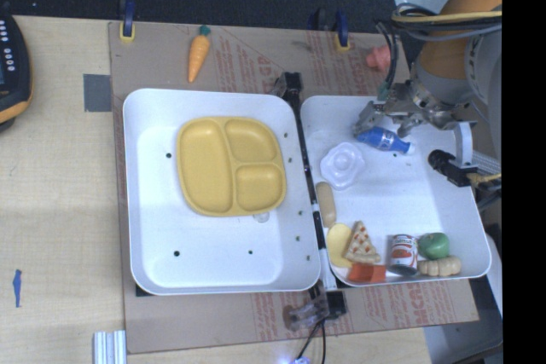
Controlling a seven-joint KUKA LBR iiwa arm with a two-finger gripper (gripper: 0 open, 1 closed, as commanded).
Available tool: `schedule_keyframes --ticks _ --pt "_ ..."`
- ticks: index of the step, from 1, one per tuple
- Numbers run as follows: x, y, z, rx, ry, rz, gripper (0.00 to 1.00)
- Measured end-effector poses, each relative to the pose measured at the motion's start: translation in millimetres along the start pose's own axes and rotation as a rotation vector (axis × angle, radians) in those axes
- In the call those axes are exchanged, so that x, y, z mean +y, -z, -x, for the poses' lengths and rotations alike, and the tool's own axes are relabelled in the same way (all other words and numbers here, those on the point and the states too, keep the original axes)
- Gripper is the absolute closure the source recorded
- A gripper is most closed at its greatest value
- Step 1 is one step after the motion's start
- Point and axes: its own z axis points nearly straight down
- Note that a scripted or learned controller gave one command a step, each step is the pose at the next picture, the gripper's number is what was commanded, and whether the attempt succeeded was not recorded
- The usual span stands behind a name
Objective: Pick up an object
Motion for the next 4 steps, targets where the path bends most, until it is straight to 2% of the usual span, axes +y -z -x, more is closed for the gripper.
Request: schedule_keyframes --ticks 1,2,3,4 --pt "-122 -49 -10 0.009 -0.005 -0.028 0.00" --pt "18 -20 58 -0.002 0.001 0.002 0.00" --pt "-74 -48 15 0.009 -0.004 -0.023 0.00" --pt "6 -47 -37 0.007 0.000 -0.026 0.00"
